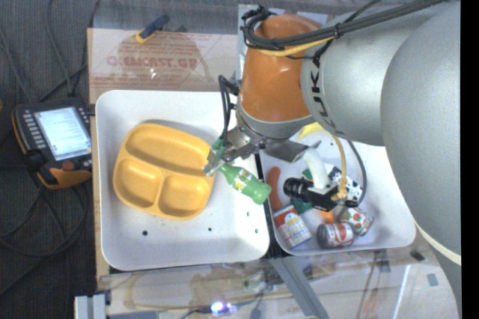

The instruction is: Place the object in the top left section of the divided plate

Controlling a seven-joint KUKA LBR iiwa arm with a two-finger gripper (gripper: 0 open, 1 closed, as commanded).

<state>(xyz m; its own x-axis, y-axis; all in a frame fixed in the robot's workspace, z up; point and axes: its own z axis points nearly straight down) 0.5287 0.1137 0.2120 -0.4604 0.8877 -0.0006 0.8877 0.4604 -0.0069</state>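
We look down on two white bins side by side. In the left bin (224,235) lies a yellow divided plate (161,171) with three sections. A green bottle (251,186) lies slanted just beside the plate's right rim, its base reaching the right bin (389,220). The gripper (223,153) sits at the bottle's neck. Small cans (334,234) lie in the right bin.

yellow divided plate (161,175), three sections, lying flat and upright in the left bin (135,250), left of that bin's middle. green bottle (247,184) with pale label, on its side, slanted across that bin's right rim, neck pointing inward.
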